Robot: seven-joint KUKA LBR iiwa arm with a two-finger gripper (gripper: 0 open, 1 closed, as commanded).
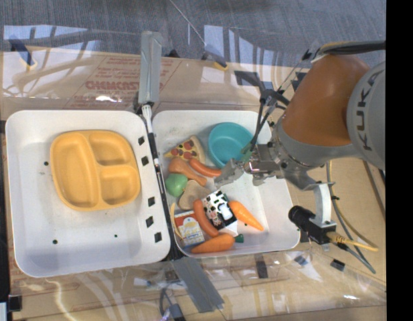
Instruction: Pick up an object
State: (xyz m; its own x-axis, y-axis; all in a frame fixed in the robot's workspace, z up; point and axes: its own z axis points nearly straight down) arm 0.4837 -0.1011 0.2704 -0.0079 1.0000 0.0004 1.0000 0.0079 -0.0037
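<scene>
Claw [241, 170] hangs over the right bin [280, 236], between the teal bowl [227, 142] and the toy carrot [248, 217]. Can't tell how it's set. Yellow divided plate [94, 168] sits alone in the left bin [32, 246].

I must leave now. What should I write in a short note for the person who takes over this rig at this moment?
Gripper: low over the right bin, between the teal bowl and the carrot; nothing seen held.
Things: toy food piled in the right bin, with a pizza slice and a cow-patterned toy. The yellow divided plate lies in the left bin.
Done: no pick yet.
Left: grasp one object and lift it.
</scene>
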